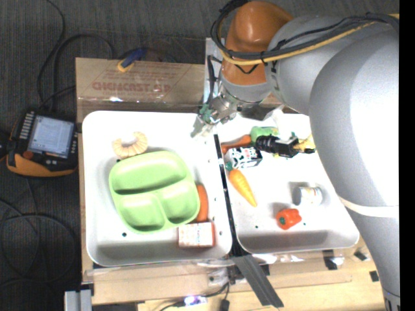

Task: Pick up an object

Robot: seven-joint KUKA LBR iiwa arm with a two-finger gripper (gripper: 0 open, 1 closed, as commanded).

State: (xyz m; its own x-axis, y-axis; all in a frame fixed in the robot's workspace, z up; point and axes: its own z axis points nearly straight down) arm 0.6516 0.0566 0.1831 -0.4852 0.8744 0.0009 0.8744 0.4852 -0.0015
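My gripper (206, 123) hangs over the far edge where the two white bins meet, fingers pointing down-left; nothing shows between them. Just right of it, in the right bin (331, 229), lie a small orange carrot piece (238, 141), a black-and-white cow-patterned toy (244, 156), a green and black-yellow toy (279, 141), a larger carrot (242, 186), a white cup (307, 194) and a red pepper (288, 218). The left bin (97, 173) holds a green divided tray (154, 190), a tan ruffled piece (130, 144), an orange item (202, 201) beside the tray and a small box (195, 236).
A cardboard sheet (139, 86) lies behind the left bin with a blue-yellow object (131, 58) on it. A handheld control pendant (45, 141) sits on the floor at the left. The arm's bulky grey body (363, 109) covers the right side above the right bin.
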